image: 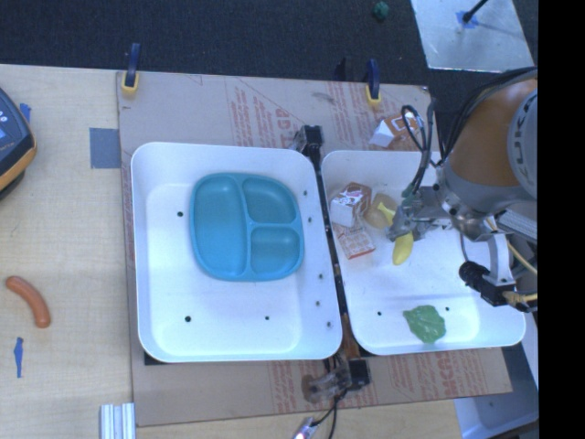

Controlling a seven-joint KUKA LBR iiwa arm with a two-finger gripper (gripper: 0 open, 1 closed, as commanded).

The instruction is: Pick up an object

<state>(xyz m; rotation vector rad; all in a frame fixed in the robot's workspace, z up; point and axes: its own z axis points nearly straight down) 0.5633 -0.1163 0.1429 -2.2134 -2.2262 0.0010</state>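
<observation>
Fingers (403, 230) closed around upper end of yellow banana-shaped piece (402, 250), over right bin (484, 337); green lump (425, 323) nearer; blue divided plate (247, 226) in left bin (155, 327).

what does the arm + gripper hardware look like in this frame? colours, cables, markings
The arm is a bulky rounded body, grey with a broad orange band above the wrist. Black cables loop along its left side and curl below the wrist, where some yellow wiring also shows. The gripper is a small grey metal assembly with dark parts. A letter-like mark sits on the grey shell at the frame edge, too cropped to read.
</observation>
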